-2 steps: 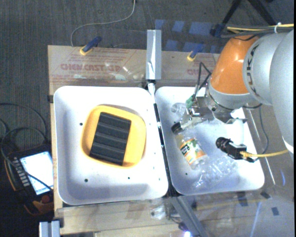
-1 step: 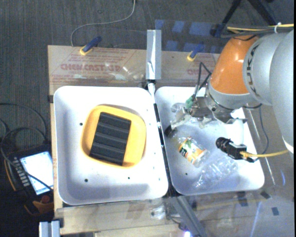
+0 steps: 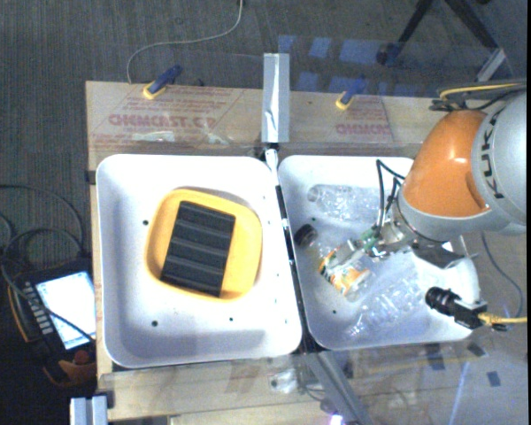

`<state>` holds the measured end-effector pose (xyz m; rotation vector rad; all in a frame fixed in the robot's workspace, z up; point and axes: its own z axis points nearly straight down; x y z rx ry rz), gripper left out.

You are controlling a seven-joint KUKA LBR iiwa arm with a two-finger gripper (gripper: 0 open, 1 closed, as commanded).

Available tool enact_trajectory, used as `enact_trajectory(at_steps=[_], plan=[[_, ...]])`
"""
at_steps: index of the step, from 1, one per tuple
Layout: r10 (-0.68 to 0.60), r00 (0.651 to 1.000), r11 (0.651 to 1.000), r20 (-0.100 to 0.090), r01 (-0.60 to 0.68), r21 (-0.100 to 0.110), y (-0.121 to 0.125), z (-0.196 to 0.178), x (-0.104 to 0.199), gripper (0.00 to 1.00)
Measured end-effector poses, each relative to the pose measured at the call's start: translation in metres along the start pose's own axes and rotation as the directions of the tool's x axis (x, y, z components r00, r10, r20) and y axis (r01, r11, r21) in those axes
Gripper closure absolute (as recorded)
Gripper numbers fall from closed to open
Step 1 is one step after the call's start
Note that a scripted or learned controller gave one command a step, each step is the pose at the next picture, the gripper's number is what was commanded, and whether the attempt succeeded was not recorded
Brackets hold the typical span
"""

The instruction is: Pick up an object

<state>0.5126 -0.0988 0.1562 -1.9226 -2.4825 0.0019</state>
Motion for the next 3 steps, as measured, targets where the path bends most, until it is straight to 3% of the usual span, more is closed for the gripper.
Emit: enact_trajectory(at_steps=[1,2,3], plan=[[0.039,0.999,0.999,0.007,-0.039,-0.020,-0.009,0.063,-0.005,0.00],[0.039,0.999,0.999,0.006,-0.039,-0.019,-0.009,0.055,-0.005,1.00],[0.033,0.999,0.999,0.003,-0.033,0.001,0.087,-0.027,0.016,1.00]])
